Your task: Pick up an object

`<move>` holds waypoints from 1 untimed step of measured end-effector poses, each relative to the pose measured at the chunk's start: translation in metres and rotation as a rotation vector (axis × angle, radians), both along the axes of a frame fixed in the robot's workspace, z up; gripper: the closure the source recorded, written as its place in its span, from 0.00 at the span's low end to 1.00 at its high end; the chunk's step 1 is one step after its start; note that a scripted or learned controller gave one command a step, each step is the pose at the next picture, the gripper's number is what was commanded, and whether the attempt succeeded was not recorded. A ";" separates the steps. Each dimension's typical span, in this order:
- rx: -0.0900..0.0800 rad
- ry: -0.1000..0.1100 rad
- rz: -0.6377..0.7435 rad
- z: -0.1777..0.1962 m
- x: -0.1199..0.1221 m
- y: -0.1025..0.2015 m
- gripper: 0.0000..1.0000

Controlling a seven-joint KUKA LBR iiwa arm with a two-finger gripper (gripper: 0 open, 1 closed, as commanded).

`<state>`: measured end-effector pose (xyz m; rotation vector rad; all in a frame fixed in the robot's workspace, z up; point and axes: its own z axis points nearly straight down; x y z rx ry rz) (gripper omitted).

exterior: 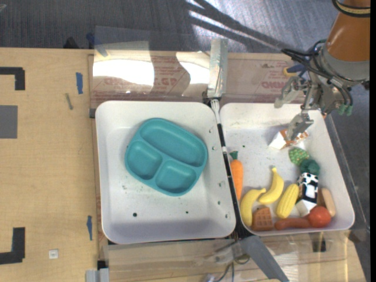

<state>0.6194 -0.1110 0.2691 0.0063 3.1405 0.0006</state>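
Toy food [288,204] sat piled in rt bin [342,157] — gripper [302,125] above small white-orange item [286,138], prob. empty; claw gap couldn't be judged.

Red printed lettering is showing on the cardboard wall [176,78] behind the bins. It is appearing upside down and too blurred to read.

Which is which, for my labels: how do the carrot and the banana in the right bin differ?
The carrot is orange with a green top; the banana is yellow. The carrot is straight, lying along the bin's left wall; the banana is curved and sits nearer the middle. The carrot lies apart; the banana touches other yellow pieces. Both are long toy foods in the right bin.
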 end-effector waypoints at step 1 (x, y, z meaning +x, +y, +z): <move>-0.001 -0.004 0.065 -0.166 -0.037 0.000 0.00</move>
